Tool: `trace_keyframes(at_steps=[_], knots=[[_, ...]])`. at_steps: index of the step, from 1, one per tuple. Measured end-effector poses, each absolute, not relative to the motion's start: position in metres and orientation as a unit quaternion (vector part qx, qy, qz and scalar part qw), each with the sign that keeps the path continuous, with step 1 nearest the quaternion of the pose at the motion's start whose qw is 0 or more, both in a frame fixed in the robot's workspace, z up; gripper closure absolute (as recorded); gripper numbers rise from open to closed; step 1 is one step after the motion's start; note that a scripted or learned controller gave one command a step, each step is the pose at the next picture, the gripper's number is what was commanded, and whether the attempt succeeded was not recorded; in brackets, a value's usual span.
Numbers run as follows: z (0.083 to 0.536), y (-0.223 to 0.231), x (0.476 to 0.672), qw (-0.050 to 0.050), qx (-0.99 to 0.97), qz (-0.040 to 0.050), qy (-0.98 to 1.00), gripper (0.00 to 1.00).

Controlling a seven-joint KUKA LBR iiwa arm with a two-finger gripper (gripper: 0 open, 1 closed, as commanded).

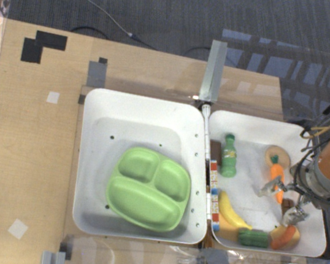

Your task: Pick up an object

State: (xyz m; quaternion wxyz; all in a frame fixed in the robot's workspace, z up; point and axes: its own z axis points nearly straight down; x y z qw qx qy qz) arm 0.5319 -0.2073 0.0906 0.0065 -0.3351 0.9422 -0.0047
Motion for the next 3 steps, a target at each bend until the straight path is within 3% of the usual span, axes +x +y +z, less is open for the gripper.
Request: trace_keyframes(at_steps=[1, 2, 3], knots=[[0.091, -0.177, 0.550, 0.008, -0.351, -0.0043, 0.936, 0.00], [0.105, -0.175, 0.555, 0.015, -0.352, -0.0066, 0.936, 1.00], [0.147, -0.206, 0.537, 0.003, -0.610, -0.0029, 0.793, 1.00]])
